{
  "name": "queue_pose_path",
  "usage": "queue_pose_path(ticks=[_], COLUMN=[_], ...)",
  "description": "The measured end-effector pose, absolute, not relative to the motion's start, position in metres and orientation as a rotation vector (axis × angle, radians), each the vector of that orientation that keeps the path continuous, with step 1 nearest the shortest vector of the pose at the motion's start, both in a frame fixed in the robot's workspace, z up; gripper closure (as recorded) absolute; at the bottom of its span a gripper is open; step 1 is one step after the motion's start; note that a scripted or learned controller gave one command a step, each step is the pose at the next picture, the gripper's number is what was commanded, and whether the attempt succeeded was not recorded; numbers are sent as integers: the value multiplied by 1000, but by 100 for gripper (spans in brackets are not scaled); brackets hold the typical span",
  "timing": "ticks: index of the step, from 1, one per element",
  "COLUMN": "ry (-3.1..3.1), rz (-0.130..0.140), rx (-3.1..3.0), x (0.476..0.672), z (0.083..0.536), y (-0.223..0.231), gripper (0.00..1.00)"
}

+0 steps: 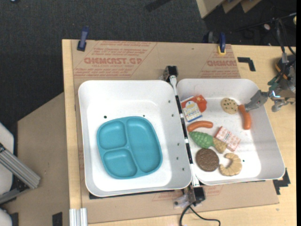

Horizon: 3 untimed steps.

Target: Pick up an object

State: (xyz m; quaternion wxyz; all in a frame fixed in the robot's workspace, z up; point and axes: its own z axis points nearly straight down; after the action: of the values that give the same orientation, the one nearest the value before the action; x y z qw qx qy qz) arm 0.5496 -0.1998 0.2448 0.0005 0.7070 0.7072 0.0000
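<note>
The right bin (263, 166) holds the toy food: a small milk carton (193, 108) near its left wall, a cookie (229, 105) toward its far side, and a sausage (200, 125), a green vegetable (202, 139), a pink packet (227, 138), a brown patty (207, 159) and a croissant (231, 165) nearer its front. The gripper (254, 101) reaches over that bin's right rim, just above a carrot (245, 118) (whether its jaws are apart I cannot tell). The left bin (89, 102) holds a teal divided tray (129, 146).

Red print "CHEMCAST GP" reads on the brown paper sheet (113, 60) at my 12 o'clock above the left bin; it repeats at 1 o'clock, above the right bin. Smaller lines beneath are illegible to me.
</note>
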Motion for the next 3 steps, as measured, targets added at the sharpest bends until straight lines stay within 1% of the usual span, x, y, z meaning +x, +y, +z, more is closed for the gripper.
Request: queue_pose_path(ticks=[1,2,3], ry=[2229,2223,2241], rz=[-7,3,19], rx=[2226,2212,2232], x=[589,638,670], z=[109,85,87], y=[-213,-179,-215], gripper=[0,0,0])
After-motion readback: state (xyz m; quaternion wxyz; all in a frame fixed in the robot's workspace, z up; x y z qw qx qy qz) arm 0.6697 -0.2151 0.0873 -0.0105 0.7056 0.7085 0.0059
